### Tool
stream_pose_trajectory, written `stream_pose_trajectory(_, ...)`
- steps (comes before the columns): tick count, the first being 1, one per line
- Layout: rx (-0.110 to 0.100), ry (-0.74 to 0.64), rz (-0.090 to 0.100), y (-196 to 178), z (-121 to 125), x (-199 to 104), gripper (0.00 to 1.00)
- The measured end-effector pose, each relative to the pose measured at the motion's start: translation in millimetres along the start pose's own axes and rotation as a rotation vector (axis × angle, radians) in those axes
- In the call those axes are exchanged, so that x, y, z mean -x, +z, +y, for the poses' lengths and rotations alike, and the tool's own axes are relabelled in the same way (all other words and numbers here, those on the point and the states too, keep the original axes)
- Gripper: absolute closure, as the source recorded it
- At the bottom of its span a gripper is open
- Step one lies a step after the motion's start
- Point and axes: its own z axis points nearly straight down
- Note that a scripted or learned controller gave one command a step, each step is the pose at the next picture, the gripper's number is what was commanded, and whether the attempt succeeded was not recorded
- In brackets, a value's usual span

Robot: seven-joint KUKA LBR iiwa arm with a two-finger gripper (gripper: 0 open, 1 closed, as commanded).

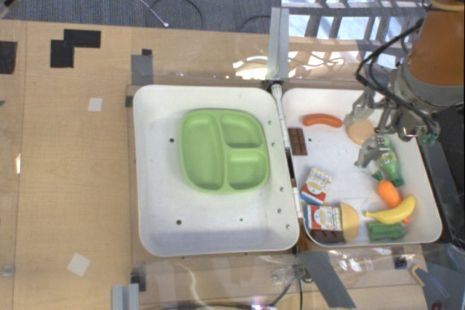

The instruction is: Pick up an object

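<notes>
Grey hand [372,150] above right bin [341,156], near green bottle [390,169].

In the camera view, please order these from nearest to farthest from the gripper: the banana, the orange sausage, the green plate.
Measured from the gripper:
1. Orange sausage, up and to the left in the right bin, and banana, below near the front wall: too close to call.
2. Green plate, far left in the other bin.

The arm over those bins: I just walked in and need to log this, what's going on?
The arm's gripper hangs over the right bin, among toy food: a sausage, a banana, a carrot. Nothing shows between its fingers. The left bin holds a green divided plate.
</notes>
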Motion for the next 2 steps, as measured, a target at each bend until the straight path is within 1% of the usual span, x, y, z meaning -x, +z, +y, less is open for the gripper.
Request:
stream_pose_trajectory(1, 0.003, -0.124, 0.011, 122, -1, -37, 0.00)
stream_pose_trajectory(2, -0.001, -0.177, -0.010, 168, 7, 77, 0.00)
